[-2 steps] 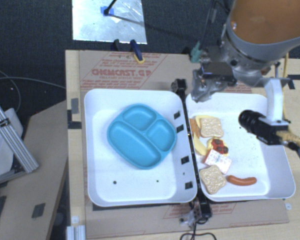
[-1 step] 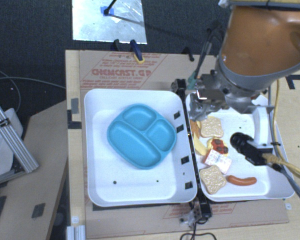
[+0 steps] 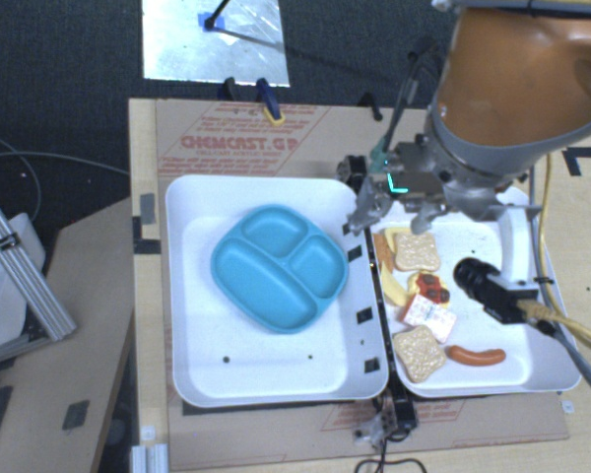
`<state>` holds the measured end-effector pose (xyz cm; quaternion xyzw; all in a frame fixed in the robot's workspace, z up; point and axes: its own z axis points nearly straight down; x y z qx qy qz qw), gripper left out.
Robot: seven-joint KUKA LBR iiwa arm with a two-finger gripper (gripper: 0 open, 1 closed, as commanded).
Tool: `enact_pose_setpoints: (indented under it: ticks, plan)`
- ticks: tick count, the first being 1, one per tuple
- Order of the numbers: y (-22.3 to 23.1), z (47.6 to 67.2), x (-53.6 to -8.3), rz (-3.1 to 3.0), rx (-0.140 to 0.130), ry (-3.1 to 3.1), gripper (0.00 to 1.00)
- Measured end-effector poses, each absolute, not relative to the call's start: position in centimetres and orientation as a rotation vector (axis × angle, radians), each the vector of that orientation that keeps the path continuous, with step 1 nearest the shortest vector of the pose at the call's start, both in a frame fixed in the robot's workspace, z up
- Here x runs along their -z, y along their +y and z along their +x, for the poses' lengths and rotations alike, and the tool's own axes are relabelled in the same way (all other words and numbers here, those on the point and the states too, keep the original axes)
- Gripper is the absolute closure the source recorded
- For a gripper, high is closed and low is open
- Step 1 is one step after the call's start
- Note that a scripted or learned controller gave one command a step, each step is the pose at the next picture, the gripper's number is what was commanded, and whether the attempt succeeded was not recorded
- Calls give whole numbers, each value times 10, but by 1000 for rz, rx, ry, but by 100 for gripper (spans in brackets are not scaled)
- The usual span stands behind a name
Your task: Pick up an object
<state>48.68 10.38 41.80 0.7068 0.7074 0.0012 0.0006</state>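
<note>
Arm (image 3: 517,77): orange and grey, reaching in from the right above the far part of the right bin (image 3: 537,338).
Gripper (image 3: 384,227): low over the far end of the rim shared by the two bins, tilted down and to the left.
Fingers (image 3: 358,217): dark and spread apart, closed on nothing; one above the right edge of the left bin (image 3: 197,363), the other above the right bin just beside the upper bread (image 3: 417,251).
Left bin: white and shallow, holding the plate (image 3: 279,267).
Plate: blue, three compartments, flat, turned at an angle near the bin's middle; right corner near the left-hand finger.
Upper bread: flat, in the far left part of the right bin.
Yellow piece (image 3: 394,286): along the right bin's left wall, just nearer than the upper bread.
Red piece (image 3: 431,287): between the upper bread and the packet (image 3: 430,313), touching the packet.
Packet: white with red print, tilted.
Lower bread (image 3: 419,353): near left corner of the right bin, just beside the packet.
Sausage (image 3: 476,356): reddish, flat, close to the near wall, right of the lower bread, not touching it.
Things to pick: all resting in the bins.
Cardboard (image 3: 236,136): beneath both bins, red print along its far edge.
</note>
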Motion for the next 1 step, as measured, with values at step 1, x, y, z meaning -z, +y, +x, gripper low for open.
enact_pose_setpoints:
  ticks: [1]
  plan:
    - [165, 507, -427, 2210, -7, 2230, 0]
